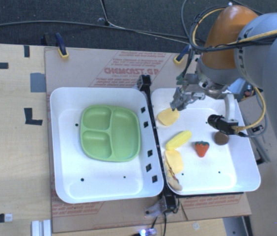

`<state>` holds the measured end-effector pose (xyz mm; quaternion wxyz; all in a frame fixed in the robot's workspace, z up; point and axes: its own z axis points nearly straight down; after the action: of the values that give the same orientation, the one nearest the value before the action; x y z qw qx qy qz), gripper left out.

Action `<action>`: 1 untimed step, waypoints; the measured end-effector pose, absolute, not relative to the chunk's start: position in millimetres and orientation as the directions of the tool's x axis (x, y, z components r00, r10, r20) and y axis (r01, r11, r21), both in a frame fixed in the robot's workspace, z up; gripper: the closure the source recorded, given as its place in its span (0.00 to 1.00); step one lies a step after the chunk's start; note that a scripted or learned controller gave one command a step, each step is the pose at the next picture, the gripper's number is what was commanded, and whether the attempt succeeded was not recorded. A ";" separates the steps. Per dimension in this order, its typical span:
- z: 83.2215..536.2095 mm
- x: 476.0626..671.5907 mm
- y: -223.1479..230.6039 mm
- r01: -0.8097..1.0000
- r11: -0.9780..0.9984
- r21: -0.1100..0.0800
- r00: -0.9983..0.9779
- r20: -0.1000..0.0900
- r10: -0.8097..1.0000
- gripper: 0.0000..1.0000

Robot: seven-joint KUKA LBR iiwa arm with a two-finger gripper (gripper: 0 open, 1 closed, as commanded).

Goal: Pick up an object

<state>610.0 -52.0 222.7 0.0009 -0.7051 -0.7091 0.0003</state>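
Your yellow slice [167, 117] sits at ten o'clock in the right bin [246, 181], close to the divider wall, with bare floor open toward three o'clock. It hangs directly under the gripper [180, 103], at the fingertips, seemingly pinched between them. At six o'clock lie a corn cob [178, 140] and a strawberry [202, 148]; the green plate [111, 133] fills the left bin [60, 146].

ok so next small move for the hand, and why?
Probably a short straight descent. The hand sits directly above the pale yellow piece at the right bin's upper left, close to the bin divider, so drifting sideways risks clipping it.
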 end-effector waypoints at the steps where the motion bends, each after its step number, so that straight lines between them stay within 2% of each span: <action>1: 214.9 614.0 9.1 1.000 0.006 -0.003 -0.006 0.001 1.000 1.00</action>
<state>614.0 9.1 214.9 0.0012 -0.7049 -0.7093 0.0007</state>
